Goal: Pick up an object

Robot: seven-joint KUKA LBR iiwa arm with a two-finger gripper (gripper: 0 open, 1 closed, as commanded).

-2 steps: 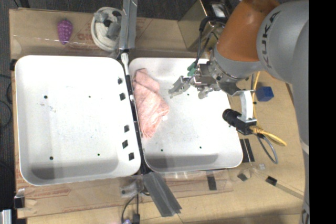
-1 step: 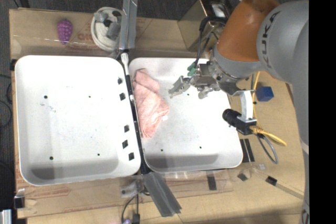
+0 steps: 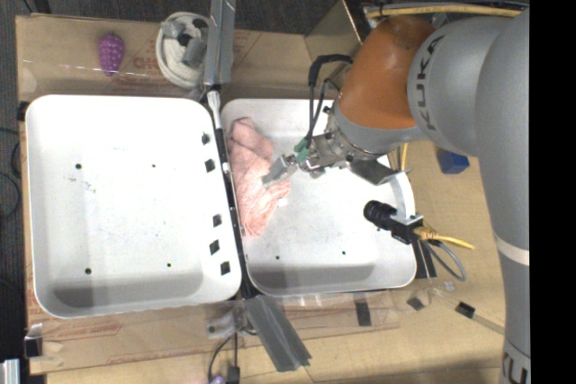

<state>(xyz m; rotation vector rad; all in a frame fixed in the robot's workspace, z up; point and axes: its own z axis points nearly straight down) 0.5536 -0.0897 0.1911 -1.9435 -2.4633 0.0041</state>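
1. Pink cloth (image 3: pixel 252 180) is the thing you can pick up. It lies crumpled in the right bin (image 3: pixel 360 272), pressed along that bin's left wall. It runs from near the far corner down to about the middle of the wall.
2. You see the gripper (image 3: pixel 281 168) low over the right bin, at the right edge of the pink cloth. Its tip looks like it is touching the cloth, or is just beside it.
3. You cannot make out if the gripper is spread apart or pinched together. You also cannot tell if any cloth is caught in it.
4. The arm (image 3: pixel 472 76) is big and grey. It comes in from the right side of the view and bends over the right bin. Its orange band (image 3: pixel 382 85) sits just above the gripper.
5. The left bin (image 3: pixel 117 193) is white, like the right one, and the two bins touch side by side.
6. On the brown bench (image 3: pixel 63 67) behind the left bin you see a small purple bumpy thing (image 3: pixel 111 53). It is too small for you to say what it is.
7. Near it, to the right, sits a white roll (image 3: pixel 178 54), just beside a grey bar (image 3: pixel 220 31) that stands where the two bins meet.
8. A small blue thing (image 3: pixel 453 163) peeks out past the right bin, partly hidden by the arm.
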